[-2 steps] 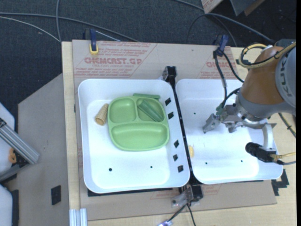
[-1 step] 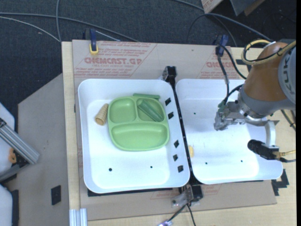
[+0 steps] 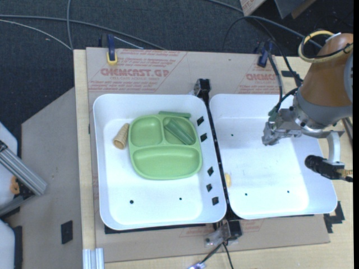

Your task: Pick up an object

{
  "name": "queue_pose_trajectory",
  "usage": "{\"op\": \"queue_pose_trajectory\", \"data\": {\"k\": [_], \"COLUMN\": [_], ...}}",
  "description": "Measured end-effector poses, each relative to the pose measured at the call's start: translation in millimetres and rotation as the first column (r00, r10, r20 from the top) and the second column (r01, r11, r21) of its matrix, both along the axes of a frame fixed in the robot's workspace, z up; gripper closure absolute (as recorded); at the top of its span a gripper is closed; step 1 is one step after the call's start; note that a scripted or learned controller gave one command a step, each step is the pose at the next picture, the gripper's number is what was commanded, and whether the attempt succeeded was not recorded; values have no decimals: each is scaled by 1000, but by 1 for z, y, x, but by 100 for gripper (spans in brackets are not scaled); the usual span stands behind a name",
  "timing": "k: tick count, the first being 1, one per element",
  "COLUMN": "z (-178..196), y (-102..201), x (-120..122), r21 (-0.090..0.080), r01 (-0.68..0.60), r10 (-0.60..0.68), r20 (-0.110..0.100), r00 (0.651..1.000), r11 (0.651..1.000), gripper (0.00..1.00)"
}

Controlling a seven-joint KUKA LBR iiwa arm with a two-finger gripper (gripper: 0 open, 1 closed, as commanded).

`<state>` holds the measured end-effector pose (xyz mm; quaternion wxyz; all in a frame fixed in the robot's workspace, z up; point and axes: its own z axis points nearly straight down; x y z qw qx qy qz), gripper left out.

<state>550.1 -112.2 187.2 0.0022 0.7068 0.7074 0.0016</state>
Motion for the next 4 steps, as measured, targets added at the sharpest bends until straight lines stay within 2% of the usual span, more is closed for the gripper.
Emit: {"op": "queue_pose_trajectory", "data": {"k": [1, 3, 4], "z": [16, 36, 47], "y": [0, 107, 163], "x": [1, 33, 35], "r21": [1, 3, 3], "r01": [0, -6, -6], "r10": [0, 6, 6], "r20": [-2, -2, -3], "r00": [1000, 1000, 1000], "r11": [1000, 1000, 1000], "gripper": [100, 100, 100]}}
